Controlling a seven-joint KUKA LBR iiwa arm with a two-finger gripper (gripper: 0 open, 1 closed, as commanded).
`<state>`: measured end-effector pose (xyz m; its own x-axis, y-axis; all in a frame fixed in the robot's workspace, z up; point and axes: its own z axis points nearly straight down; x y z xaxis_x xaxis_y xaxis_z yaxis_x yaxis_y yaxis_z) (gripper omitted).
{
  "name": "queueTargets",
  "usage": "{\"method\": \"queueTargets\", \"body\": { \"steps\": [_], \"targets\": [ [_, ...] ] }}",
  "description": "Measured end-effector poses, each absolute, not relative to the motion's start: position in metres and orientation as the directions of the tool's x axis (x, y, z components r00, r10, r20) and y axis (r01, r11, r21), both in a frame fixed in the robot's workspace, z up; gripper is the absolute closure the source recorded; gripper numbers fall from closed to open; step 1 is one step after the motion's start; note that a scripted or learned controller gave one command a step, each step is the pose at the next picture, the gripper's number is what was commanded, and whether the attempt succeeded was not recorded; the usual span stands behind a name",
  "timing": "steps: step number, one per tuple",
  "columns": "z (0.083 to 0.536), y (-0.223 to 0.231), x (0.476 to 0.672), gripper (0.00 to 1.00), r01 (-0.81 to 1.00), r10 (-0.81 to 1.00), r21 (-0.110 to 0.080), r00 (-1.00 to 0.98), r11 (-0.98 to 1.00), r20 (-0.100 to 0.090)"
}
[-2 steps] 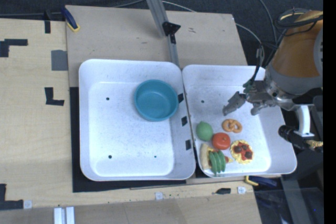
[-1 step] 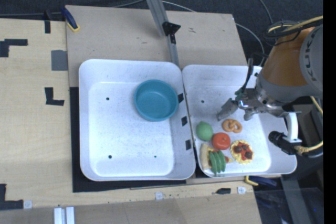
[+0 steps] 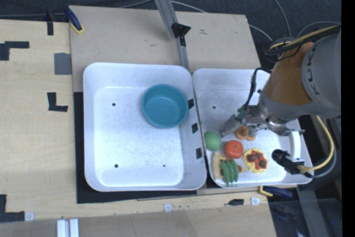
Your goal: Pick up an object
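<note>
1. Gripper (image 3: 242,129) was low in the right bin (image 3: 222,83), arm (image 3: 302,83) reaching in from the right. It sat right over a small orange-brown object (image 3: 242,133). Whether the fingers were spread or closed on it I could not tell; the wrist hid the tips.

2. Candidate objects were all clustered in the near part of the right bin: green ball (image 3: 212,140) against the left wall, red tomato-like piece (image 3: 234,149), green pepper-like piece (image 3: 229,170) with a yellow piece (image 3: 216,162) beside it, and a small pizza-like disc (image 3: 255,159).

3. Left bin (image 3: 111,136) held a blue bowl (image 3: 165,105), well apart from the gripper.

4. Judgement: the step in hand was the descent and closing on the orange-brown object. To do it well, the fingers would need to straddle that piece alone; the tomato lay just beside it and could be nudged or pinched along with it.

5. Closing should be centred, then a straight vertical lift, with no sideways drag across the cluster.

6. Risk: a small rounded toy may squirt out of the fingers; check for it in the grip before counting the pick.
</note>
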<state>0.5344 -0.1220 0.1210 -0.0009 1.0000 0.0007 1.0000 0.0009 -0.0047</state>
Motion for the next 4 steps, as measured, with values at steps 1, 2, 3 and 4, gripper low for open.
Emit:
{"method": "queueTargets", "body": {
  "steps": [1,2,3,4],
  "targets": [
    [0.133,-0.122,0.535,1.00,1.000,1.000,-0.001,-0.001,0.001,0.000],
    [0.187,-0.112,0.536,1.00,1.000,1.000,0.004,-0.001,0.001,0.000],
    [0.239,-0.112,0.536,1.00,1.000,1.000,0.004,-0.001,0.001,0.000],
    [0.236,-0.054,0.562,1.00,1.000,1.000,-0.001,-0.006,0.006,0.001]
  ]
}}
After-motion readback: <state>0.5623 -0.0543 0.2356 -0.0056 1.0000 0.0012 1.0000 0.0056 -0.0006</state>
